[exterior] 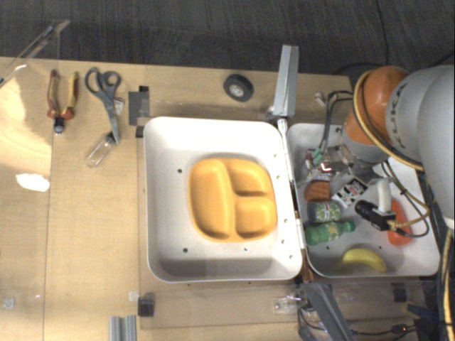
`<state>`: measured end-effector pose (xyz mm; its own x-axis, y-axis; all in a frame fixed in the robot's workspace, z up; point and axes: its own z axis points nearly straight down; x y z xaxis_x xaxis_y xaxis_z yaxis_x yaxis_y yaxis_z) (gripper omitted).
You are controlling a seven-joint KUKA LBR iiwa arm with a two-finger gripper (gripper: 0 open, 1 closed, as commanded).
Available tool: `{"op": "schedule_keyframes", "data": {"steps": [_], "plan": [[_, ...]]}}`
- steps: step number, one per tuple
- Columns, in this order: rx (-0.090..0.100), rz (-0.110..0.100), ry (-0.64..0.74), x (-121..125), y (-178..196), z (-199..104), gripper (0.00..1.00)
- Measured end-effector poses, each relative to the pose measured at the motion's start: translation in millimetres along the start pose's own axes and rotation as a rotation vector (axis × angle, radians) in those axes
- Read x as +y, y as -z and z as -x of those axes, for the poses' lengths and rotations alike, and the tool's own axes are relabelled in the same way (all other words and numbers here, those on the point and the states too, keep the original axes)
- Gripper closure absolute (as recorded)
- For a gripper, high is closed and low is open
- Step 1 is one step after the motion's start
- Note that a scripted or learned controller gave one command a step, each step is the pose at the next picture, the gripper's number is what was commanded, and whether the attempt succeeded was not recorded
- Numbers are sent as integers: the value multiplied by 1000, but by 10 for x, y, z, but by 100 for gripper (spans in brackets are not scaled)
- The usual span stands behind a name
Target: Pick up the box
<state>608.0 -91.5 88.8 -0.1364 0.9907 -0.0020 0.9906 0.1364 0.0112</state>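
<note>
A small white box with black print lies tilted in the middle of the right bin. The grey arm with its orange band reaches in from the upper right and hangs over the back of that bin. My gripper is low over the bin's back left part, just up and left of the box, above a brown and red item. The arm's body hides the tips, and nothing can be seen held.
The right bin also holds a green bottle, a banana, a white item and an orange item. A yellow divided tray sits in the left bin. Scissors, pliers and a tape roll lie on the bench.
</note>
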Motion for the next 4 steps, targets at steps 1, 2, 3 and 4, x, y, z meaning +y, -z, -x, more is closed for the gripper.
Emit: {"op": "schedule_keyframes", "data": {"steps": [1,2,3,4], "plan": [[-2,-2,267,602,189,52,0],[-4,5,272,626,315,35,100],[-4,5,273,626,314,35,0],[1,-2,152,325,-13,111,0]]}}
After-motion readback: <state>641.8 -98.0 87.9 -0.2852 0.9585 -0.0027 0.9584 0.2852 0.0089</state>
